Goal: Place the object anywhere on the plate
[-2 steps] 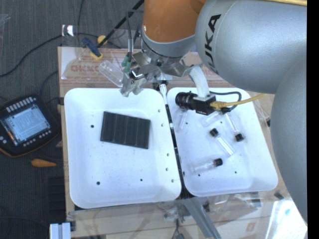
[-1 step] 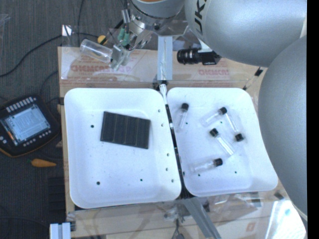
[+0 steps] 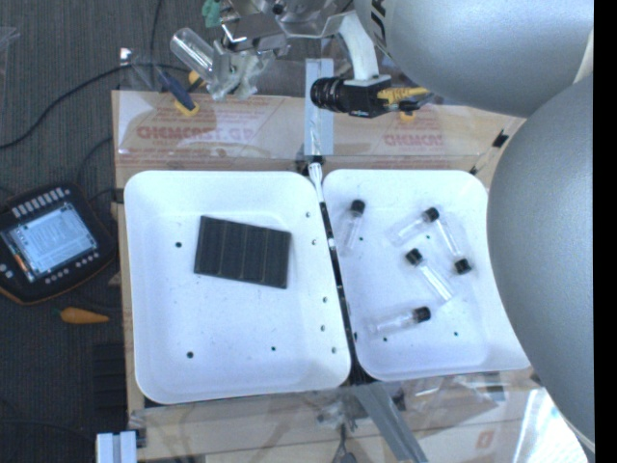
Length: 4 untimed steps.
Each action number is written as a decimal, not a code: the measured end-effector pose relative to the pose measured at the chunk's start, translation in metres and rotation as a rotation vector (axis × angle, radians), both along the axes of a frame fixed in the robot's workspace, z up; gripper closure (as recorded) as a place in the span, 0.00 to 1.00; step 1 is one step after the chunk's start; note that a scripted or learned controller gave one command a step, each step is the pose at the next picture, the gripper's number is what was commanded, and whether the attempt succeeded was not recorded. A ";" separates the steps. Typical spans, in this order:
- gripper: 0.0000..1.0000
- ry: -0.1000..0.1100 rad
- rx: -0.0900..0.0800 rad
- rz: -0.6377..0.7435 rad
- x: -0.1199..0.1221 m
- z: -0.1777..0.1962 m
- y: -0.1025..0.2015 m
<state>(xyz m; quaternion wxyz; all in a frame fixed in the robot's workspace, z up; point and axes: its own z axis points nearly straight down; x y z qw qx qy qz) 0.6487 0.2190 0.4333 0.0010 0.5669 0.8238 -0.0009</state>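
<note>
From the overhead camera: the gripper hangs beyond the bins' far edge, clenched on a clear plastic vial (tilted, glinting). The dark ribbed rectangular plate lies mid left white bin. Best, I judge: centre above it, lower gently, release low.

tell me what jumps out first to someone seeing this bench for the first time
The huge grey arm looms over the top and right of the view, its gripper raised above the far edge of the bench with a clear vial at its fingers. Below, the dark rectangular plate stands out in the left white bin. The right bin holds several black-capped clear vials, scattered.
</note>
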 end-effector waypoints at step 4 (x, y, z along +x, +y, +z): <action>1.00 0.001 0.000 0.009 -0.014 0.000 0.014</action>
